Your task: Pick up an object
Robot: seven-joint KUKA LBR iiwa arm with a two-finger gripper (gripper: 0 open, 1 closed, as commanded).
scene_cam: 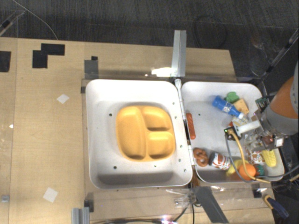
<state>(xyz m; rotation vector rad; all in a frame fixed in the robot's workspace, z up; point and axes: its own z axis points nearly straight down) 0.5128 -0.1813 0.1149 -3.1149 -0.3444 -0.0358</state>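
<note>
Counter [42,139] carries two white bins; landmark is the right bin [205,90]. Left bin [100,125] touches its left wall and holds a yellow divided tray [144,132], centred. Arm [286,107] comes in over the right bin's right rim, orange band showing, wrist low above the bin's lower right part. Jaws [254,141] sit in clutter of cables and brackets there; can't tell their opening or whether anything is between them.

Objects in the right bin:
- blue bottle [224,106], upper middle, well apart from the jaws
- green piece [231,97] and tan block [241,107] just beside the bottle
- red stick [190,125] along the left wall
- brown pretzel-like item [201,157] and small can [218,161], lower left
- corn cob [269,158] and orange ball [247,171], lower right, nearest the jaws, contact unclear
</note>
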